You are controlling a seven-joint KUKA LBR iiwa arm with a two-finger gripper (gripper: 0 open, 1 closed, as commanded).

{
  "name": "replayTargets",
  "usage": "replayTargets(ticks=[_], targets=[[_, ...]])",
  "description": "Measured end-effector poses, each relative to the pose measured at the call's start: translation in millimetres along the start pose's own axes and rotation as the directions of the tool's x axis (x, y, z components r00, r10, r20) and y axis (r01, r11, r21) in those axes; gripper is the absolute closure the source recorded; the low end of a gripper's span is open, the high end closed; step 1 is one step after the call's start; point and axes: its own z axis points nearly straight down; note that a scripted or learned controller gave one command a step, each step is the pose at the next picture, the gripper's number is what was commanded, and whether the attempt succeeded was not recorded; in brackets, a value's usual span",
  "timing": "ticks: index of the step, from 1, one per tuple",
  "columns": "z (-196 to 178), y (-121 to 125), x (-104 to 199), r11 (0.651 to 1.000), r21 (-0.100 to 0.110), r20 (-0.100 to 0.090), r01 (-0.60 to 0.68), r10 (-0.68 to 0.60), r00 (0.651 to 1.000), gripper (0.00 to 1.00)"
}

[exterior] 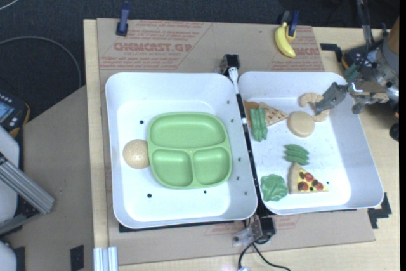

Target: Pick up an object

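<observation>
The right bin [361, 155] holds several toy foods. A curled beige piece [309, 99] lies at the back, with a round beige bun [301, 124] just in front of it. A pizza slice [273, 114] and a green pod [258, 124] lie by the left wall. Toward the front are a green leaf [295, 153], a pepperoni pizza slice [307, 179] and a lettuce piece [274, 187]. My gripper [345, 100] hangs over the bin's back right corner, open, with nothing between its fingers. Its left finger [330, 98] is close beside the curled beige piece.
The left bin [120, 111] holds a green divided tray [189, 149] with a round beige cookie [136, 153] against the tray's left side. A toy banana [285, 41] lies on the cardboard behind the right bin. Blue clamps [123, 19] grip the board's back edge.
</observation>
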Motion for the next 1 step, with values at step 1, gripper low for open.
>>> replayTargets(ticks=[1], targets=[[154.2,-40.2,36.1,1.0,0.019,-0.006,0.001,-0.001,1.0,0.0]])
